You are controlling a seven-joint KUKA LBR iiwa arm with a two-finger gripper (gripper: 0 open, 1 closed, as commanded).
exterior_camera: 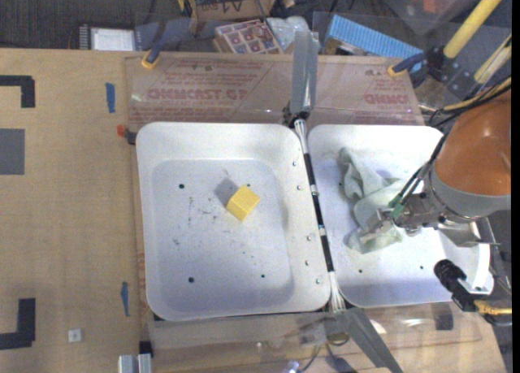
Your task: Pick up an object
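A small yellow block (243,202) lies alone near the middle of the left bin (147,225). A crumpled pale green cloth (352,178) sits in the left half of the right bin (410,286). My gripper (380,225) is down at the cloth's lower end, where the fabric bunches up around it. The grey arm with its orange band (479,160) reaches in from the right and hides part of the right bin.
A grey divider bar (305,79) runs up from between the two bins. Clear plastic sheeting (211,95) lies behind them, with cluttered boxes and cables further back. Black cables (455,278) hang near the arm at the right bin's lower right.
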